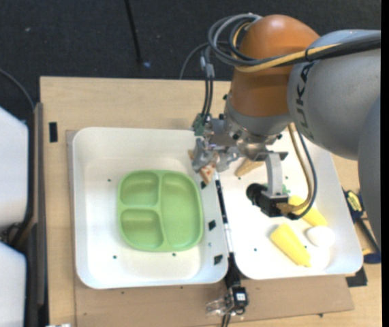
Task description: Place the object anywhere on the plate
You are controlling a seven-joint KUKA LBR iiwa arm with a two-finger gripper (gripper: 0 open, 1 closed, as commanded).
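here the yellow corn cob (290, 243) lies slanted, pointing toward the green plate (160, 210).

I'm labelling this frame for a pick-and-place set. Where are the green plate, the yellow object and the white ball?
green plate (180, 206): camera view, its large right compartment.
yellow object (289, 244): camera view, middle of its body.
white ball (320, 237): camera view, its top.

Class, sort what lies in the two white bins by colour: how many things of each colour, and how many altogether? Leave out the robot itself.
Green: 1, the divided plate in the left bin.
Yellow: 2, a larger piece and a smaller piece, both in the right bin.
White: 1, a small round thing beside them.
Total: 4.
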